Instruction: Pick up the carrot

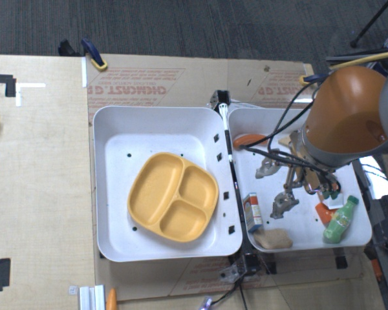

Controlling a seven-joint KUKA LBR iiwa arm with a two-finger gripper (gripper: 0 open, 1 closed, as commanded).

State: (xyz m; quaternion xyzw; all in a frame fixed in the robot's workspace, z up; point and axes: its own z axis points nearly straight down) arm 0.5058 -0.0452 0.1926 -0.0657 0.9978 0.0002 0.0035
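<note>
Jaws (276, 189) hanging apart (nothing between them), carrot (323, 212) lying nearby

One fixed camera looks down at a slant from above the bench (39, 192), framing both white bins (103, 192).

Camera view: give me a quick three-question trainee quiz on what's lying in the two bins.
1. True or false: the yellow plate lies in the left bin.
2. The green bottle lies in which part of the right bin, as pictured? A lower right, B upper left, C centre.
3. Which bin holds the carrot?
Key: 1 true; 2 A; 3 the right bin.
</note>
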